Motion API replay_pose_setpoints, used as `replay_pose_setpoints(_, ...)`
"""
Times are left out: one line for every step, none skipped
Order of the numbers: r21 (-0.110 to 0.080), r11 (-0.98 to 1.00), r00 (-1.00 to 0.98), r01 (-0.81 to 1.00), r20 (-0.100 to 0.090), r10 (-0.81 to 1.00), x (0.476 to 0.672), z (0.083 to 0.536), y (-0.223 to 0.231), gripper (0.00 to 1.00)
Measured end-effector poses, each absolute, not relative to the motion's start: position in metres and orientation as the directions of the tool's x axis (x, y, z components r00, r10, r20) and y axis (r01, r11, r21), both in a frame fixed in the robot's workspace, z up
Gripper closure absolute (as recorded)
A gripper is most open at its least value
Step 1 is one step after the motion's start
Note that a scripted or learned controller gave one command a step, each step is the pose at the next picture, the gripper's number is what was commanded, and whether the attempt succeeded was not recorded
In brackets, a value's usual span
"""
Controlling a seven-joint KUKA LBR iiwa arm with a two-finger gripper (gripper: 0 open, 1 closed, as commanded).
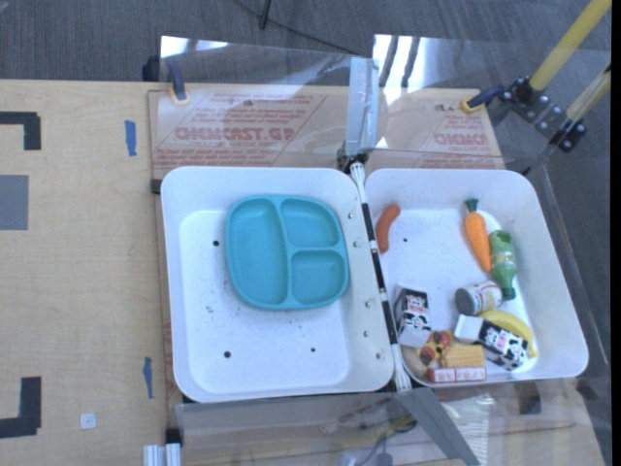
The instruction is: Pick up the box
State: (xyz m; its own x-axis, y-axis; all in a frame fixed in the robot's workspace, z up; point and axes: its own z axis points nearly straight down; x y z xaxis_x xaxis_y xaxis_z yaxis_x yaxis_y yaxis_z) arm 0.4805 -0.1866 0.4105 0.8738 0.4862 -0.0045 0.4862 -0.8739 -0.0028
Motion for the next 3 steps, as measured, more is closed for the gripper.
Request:
replay_pose_setpoints(-0.002,-0.872,0.872,0.489,-0.006,0.489,0.482,0.420,-0.186,1.00)
replay_pose_setpoints(0.000,-0.871,0.871,0.491,-0.007,0.491,0.483,0.430,-0.186,1.00)
replay_pose_setpoints(-0.002,-0.859,0.859,0.513,-0.002,0.513,0.480,0.381,-0.195,1.00)
